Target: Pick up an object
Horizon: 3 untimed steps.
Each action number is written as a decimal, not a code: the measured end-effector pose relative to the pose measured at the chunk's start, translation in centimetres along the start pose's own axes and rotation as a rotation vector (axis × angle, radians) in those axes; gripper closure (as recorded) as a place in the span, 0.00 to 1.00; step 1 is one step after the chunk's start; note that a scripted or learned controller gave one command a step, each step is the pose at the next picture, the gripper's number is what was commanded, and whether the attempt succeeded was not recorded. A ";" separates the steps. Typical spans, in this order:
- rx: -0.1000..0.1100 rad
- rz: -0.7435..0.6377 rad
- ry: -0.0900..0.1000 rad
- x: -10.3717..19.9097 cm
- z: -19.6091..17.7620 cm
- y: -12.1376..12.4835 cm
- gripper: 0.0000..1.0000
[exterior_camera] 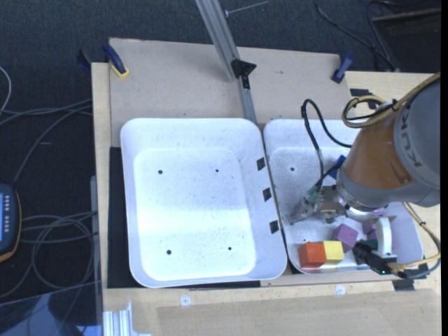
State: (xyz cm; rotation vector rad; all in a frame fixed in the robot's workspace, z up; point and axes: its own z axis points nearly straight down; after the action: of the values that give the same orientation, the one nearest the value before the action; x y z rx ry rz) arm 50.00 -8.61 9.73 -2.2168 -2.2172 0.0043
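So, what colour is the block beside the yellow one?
Orange block, clearest in the camera view.

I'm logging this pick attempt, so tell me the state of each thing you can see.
Orange block: lying in the right bin, touching the yellow block.
Yellow block: lying loose in the bin.
Purple block: lying beside the arm.
Left bin: flat on the bench.

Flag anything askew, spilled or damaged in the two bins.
Nothing stands out. The orange block, yellow block and purple block sit bunched in the right bin near its front wall, under the arm; nothing has spilled outside.
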 end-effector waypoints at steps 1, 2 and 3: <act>-0.007 -0.001 -0.001 0.0 -1.3 0.2 1.00; -0.012 -0.001 -0.003 0.1 -5.7 -0.3 1.00; -0.015 -0.002 -0.004 -0.2 -12.1 0.0 1.00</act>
State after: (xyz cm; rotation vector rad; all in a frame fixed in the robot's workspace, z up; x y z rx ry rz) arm 50.09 -8.84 21.81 -2.2246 -2.2287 -0.0085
